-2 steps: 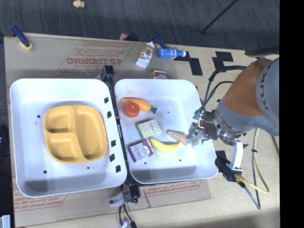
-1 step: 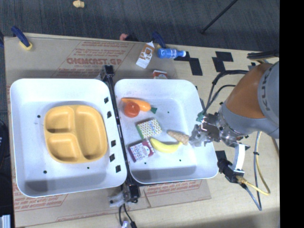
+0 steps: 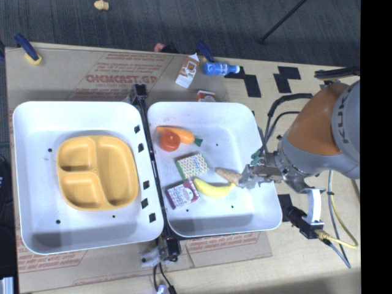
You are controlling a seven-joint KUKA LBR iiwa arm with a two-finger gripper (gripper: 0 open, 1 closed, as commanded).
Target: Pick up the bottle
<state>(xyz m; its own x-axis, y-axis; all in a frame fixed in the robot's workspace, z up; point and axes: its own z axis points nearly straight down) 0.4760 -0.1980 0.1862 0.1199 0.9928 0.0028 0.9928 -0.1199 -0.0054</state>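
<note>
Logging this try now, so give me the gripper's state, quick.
Gripper: low in the right bin, beside the banana; open or shut cannot be told, and nothing can be seen held.

Your arm (image 3: pixel 318 133) reaches in from the right, bent low, with its gripper (image 3: pixel 250 176) pointing left.

Dark grey carpet floor (image 3: pixel 122 11), cardboard-covered bench (image 3: pixel 110 72), black tripod leg (image 3: pixel 294 11) upper right.

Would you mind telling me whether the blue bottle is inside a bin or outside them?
Outside. The blue bottle lies on its side on the bench beyond the right bin, past its far rim.
</note>
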